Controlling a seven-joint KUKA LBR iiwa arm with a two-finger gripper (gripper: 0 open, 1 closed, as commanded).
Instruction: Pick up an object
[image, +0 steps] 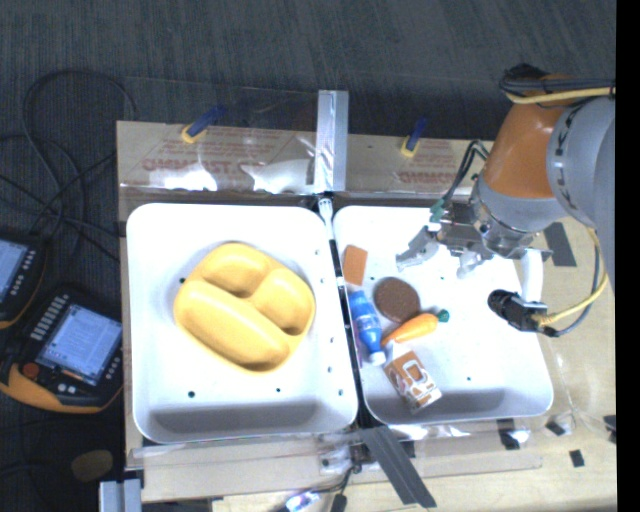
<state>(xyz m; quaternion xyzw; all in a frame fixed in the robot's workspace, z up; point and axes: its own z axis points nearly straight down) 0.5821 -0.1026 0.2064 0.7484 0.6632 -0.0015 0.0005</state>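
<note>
snack box (413, 378) in right bin (520, 395), bananas (244, 305) left bin (160, 400)

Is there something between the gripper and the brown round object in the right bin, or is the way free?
Nothing visible blocks it. The gripper hangs open above the right bin, up and to the right of the brown round object, with bare bin floor between them. The carrot and blue bottle lie beyond the object, not in the path.

Robotics lab: teach pendant (60, 345), floor cables (50, 190), taped bench (250, 160).
</note>
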